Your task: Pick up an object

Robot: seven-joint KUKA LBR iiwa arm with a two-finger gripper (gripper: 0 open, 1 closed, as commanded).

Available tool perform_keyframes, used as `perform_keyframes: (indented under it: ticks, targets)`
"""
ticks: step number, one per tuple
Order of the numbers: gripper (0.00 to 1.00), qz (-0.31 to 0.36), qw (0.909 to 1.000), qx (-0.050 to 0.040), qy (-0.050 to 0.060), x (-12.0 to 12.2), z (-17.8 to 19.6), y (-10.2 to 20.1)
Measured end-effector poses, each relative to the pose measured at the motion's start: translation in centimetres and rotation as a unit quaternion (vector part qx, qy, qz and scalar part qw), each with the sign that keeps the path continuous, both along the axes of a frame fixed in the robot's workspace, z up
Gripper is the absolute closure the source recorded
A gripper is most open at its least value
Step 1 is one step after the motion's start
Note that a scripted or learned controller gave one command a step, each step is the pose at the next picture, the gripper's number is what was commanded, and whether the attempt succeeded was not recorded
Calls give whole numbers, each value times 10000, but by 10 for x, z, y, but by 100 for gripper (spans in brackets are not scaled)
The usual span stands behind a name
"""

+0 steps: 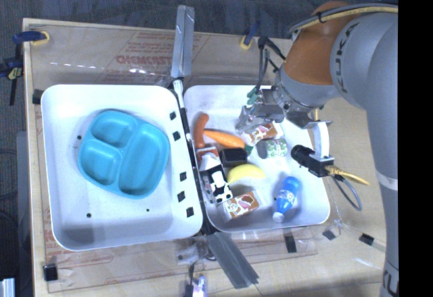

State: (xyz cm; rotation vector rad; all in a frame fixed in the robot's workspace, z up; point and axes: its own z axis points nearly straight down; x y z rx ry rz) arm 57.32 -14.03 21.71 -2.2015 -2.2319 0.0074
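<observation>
Grey arm [358, 52] fills your upper right, its end effector [260, 116] low over the right bin [318, 211], above a carton [262, 132] beside the carrot [224, 138]; you cannot tell its opening. Nothing looks held yet.

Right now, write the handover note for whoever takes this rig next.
Hand: low over the back of the right bin, above a small printed carton; nothing seen held, finger state unclear.
Things: right bin holds a carrot, a yellow lemon-like fruit, a blue bottle, a black-and-white carton and another printed carton. Left bin holds a blue divided tray.
Done: arm is placed over the pile.
Left: close on an object and lift it.
</observation>
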Motion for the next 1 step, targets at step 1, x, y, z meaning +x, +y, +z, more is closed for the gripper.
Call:
perform_keyframes:
  ticks: [1]
  targets:
    - [0,1,10000,-3,0,0,0,0]
